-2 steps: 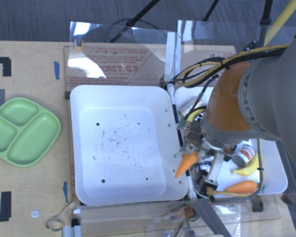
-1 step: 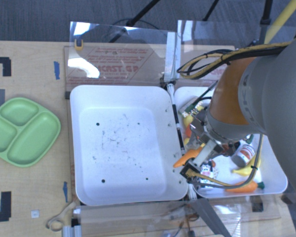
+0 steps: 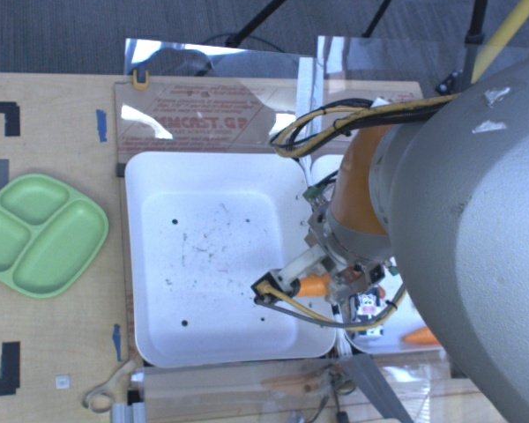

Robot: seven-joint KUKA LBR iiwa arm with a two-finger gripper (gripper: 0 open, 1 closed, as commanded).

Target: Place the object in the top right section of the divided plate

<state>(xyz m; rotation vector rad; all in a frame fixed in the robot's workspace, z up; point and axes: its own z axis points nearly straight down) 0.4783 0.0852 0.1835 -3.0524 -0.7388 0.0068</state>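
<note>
A green divided plate (image 3: pixel 42 233) with three sections lies on the wooden bench, left of both bins. My gripper (image 3: pixel 332 287) hangs over the right edge of the left white bin (image 3: pixel 150 192), low near its front right corner. A small orange object (image 3: pixel 313 285) shows right at the gripper, partly hidden by the wrist; whether it is held is unclear. The grey arm with its orange band (image 3: pixel 357 192) covers most of the right bin.
Another orange piece (image 3: pixel 420 335) peeks out in the right bin under the arm. A clear panel (image 3: pixel 203 113) stands behind the left bin. Blue tape marks and black corner marks lie on the bench around the plate.
</note>
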